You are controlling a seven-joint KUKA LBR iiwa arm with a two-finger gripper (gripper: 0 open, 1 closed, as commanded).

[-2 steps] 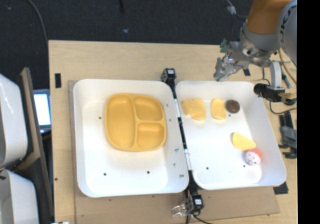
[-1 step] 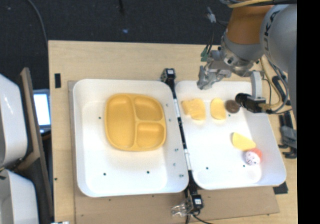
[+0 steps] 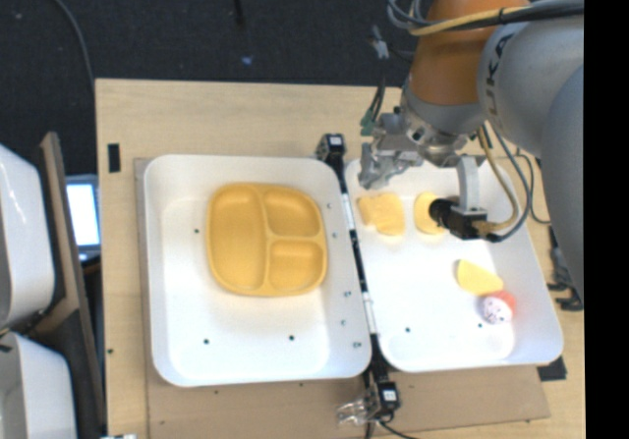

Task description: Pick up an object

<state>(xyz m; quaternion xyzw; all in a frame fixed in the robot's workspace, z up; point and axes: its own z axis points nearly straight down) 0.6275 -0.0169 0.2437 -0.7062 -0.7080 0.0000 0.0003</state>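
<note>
Orange and grey, the arm [image 3: 462, 34] reaches in from the right and bends down over the far end of the right-hand bin [image 3: 432, 329]. Its orange band bulges above the wrist, with loops of cable at the top. The pincer [image 3: 378, 172] hangs at the wrist's lower end, pointing down toward the bin's far left corner. Its metal tips sit close together, but from this slanted view I cannot tell how far open it is, and nothing can be seen caught between the tips.

Directly beneath the pincer, just on the near side of it, lies a pale yellow soft-looking piece [image 3: 383, 213], rounded and a little lumpy, flat on the white floor. It looks to be touching or almost touching the tips; I cannot tell which.

To the right of the pincer sits a second yellow piece [image 3: 427, 213], round, partly covered by a black fitting [image 3: 460, 219] on a grey bracket hanging off the wrist. Further toward the near right lies a yellow wedge [image 3: 478, 276], and just beyond it a small white ball with red markings [image 3: 496, 308].

Left of the pincer, across the dividing rims, the left-hand bin [image 3: 177, 329] holds a yellow divided plate [image 3: 265, 238] with three compartments, well apart from the pincer.
</note>
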